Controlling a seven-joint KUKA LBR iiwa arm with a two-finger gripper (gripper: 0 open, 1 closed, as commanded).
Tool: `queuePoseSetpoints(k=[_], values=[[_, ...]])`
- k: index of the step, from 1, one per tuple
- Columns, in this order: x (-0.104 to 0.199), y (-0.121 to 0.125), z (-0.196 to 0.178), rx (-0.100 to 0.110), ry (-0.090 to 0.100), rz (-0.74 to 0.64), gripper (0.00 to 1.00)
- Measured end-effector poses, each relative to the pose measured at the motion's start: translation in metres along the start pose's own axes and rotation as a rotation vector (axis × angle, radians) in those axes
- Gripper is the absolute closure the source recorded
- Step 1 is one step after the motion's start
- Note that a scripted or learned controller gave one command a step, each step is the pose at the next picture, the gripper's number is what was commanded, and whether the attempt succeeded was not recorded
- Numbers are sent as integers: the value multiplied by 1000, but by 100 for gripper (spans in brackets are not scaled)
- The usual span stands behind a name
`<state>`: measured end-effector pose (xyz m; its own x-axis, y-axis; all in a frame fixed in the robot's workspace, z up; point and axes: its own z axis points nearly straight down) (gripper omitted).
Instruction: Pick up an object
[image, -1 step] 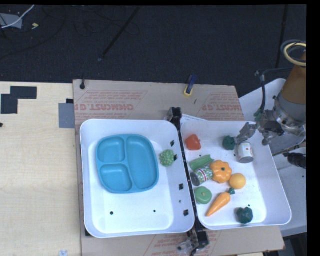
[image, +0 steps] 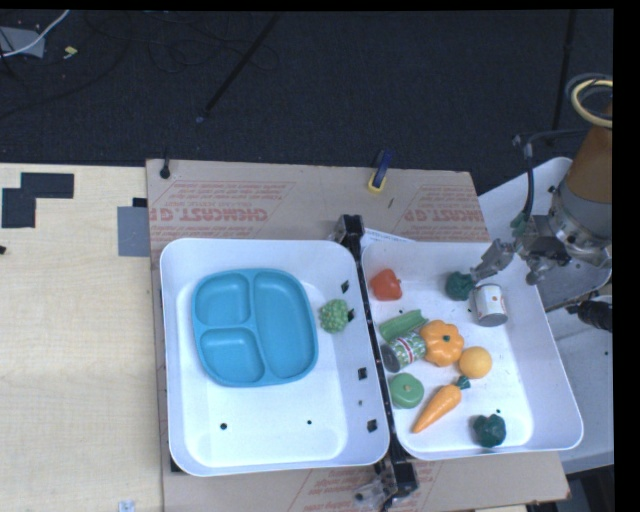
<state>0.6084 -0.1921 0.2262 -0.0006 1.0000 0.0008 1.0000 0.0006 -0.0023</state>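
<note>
Watching the feed, I saw two shallow glossy white bins side by side on the brown cardboard (image: 300, 200). The left bin (image: 190, 400) held one smooth blue plate (image: 253, 327) with three compartments and one knobbly green broccoli (image: 334, 316) beside it. The right bin (image: 540, 400) held the pickable toys: one red pepper (image: 386, 285), one lobed orange pumpkin (image: 442, 342), one round orange (image: 475, 362), one tapered carrot (image: 437, 407), one flat green disc (image: 406, 389), one striped can (image: 405, 350), one shiny metal cylinder (image: 489, 304), two dark green lumps (image: 458, 286). The gripper (image: 525, 255) sat over that bin's far right rim, next to the cylinder; I couldn't tell its finger state.
</note>
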Motion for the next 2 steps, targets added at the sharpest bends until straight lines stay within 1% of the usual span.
queuePoseSetpoints(k=[1,2], values=[[2,3,44,4,1,-1,0],[7,-6,100,4,1,-1,0]])
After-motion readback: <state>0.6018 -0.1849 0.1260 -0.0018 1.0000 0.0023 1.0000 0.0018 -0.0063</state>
